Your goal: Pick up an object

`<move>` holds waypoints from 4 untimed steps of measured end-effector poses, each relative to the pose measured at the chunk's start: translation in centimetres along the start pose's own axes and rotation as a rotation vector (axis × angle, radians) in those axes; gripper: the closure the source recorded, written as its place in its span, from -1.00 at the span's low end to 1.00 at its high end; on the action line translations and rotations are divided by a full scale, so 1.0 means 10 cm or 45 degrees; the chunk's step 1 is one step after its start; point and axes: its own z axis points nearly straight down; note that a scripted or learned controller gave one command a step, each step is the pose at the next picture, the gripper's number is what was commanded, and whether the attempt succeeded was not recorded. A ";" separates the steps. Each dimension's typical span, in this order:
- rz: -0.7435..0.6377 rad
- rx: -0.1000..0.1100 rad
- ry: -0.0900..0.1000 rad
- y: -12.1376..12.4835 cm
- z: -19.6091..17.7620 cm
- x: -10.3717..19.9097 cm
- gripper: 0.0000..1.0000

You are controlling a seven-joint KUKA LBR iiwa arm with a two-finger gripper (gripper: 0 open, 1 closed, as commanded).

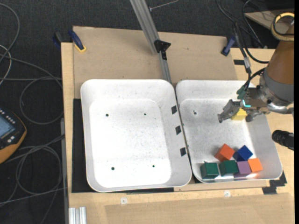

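Observation:
My gripper (237,114) hangs over the upper middle of the right bin (201,125), reaching in from the right. Its two grey fingers (227,111) stand spread apart, so it is open. A small yellow block (238,115) lies between and below them, partly hidden by the gripper body. I cannot tell whether the fingers touch it. Several more blocks cluster in the right bin's near corner: a red-orange one (226,151), a blue one (244,153), an orange one (255,164), a purple one (243,167), a dark green one (228,167) and a green one (210,170).
The left bin (131,92) sits beside the right one, sharing a raised middle rim (180,129). A metal rail (149,27) slants down from the top to the bins' far edge. Cables lie on the dark floor at the left.

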 end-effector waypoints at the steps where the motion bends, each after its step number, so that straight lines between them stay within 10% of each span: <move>1: 0.000 -0.007 -0.001 0.01 -0.02 0.00 -1.00; 4: 0.001 0.001 0.001 -0.05 1.49 0.03 -1.00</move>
